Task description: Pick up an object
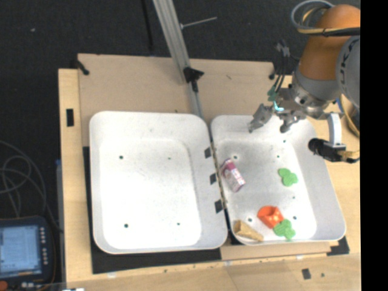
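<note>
Gripper [272, 122] spread, holding nothing, over right bin [315, 162] far edge. Small pink-white packet [233, 175] likely light, crushable; grasp across its narrow middle.

No text, label, brand, number or sign can be read. Print is hinted at on the small pink-and-white wrapped packet [233, 175] and on the lit screen of the dark handheld pendant [22, 249], but both are too blurred to be made out.
</note>
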### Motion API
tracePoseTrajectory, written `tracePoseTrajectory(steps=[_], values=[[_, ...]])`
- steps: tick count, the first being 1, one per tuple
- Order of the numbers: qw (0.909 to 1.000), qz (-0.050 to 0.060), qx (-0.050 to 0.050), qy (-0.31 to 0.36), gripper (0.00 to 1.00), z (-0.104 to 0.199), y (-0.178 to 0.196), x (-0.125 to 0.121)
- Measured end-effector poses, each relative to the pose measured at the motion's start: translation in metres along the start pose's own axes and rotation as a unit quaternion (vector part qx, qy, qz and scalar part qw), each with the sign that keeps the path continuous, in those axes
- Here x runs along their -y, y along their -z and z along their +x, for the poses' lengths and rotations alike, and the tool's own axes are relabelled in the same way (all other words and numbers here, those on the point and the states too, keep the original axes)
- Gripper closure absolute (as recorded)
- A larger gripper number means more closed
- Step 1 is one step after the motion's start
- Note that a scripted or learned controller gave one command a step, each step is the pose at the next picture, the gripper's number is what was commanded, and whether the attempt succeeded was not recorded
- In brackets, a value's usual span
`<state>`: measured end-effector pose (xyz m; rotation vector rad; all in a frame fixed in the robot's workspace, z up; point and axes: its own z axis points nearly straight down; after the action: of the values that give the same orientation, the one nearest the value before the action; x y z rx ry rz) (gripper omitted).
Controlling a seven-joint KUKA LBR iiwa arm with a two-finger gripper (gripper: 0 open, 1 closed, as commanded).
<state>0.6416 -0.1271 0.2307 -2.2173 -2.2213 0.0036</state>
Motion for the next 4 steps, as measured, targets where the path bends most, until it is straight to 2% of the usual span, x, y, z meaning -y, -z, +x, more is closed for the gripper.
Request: tracePoseTrajectory(steps=[1, 2, 3, 4], values=[[1.0, -0.002, 0.001, 0.001, 0.0, 0.0, 0.003, -0.001], [1.0, 0.0, 0.001, -0.001, 0.0, -0.001, -0.04, 0.003], [1.0, 0.0, 0.001, -0.002, 0.0, -0.007, -0.102, 0.004], [1.0, -0.001, 0.002, -0.003, 0.0, -0.009, -0.131, 0.005]])
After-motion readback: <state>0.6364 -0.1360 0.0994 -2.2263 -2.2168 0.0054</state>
